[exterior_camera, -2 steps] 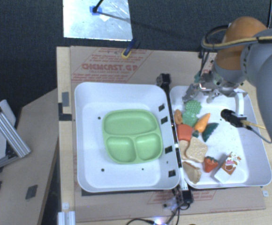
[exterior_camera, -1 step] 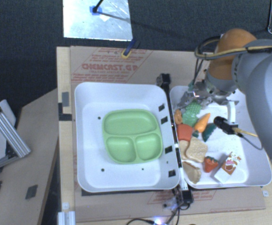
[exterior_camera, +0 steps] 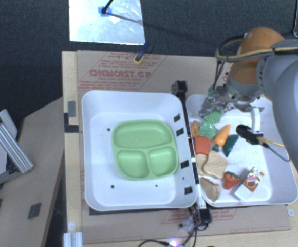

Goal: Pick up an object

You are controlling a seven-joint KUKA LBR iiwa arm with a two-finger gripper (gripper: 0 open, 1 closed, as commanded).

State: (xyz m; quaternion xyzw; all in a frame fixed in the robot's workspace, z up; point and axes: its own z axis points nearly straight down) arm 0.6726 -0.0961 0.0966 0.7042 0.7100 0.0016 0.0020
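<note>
Claw point(exterior_camera: 214, 107) low over right bin's point(exterior_camera: 282, 189) far corner, above green toy point(exterior_camera: 209, 118); can't tell if it's open or closed; center over one piece, clear of the carrot point(exterior_camera: 222, 134), before you lift.

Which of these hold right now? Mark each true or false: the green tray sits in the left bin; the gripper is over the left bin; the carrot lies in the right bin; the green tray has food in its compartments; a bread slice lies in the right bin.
1. The green tray sits in the left bin. True.
2. The gripper is over the left bin. False: it is above the far end of the right bin.
3. The carrot lies in the right bin. True.
4. The green tray has food in its compartments. False: nothing lies in them; the toy food is in the right bin.
5. A bread slice lies in the right bin. True.
</note>
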